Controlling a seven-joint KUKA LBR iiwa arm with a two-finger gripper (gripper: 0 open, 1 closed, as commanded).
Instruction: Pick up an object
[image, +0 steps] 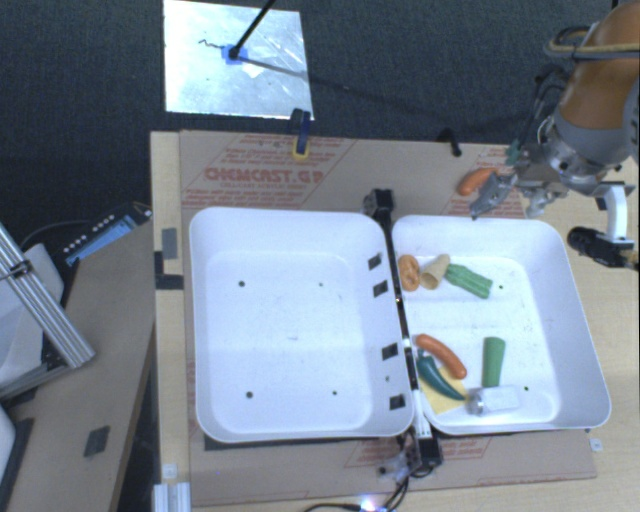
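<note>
Camera view: orange object (476, 181) is hanging upper right, above the bench just past the right bin's (575, 300) far rim, and looks pinched in the gripper (492, 190). Gripper is closing narrow on it. Likely lift step; next move calls for carrying without slip.

Two shallow white plastic bins (290, 240) sit side by side on the counter (250, 165), the small toy foods (440, 355) all in the right one.
</note>
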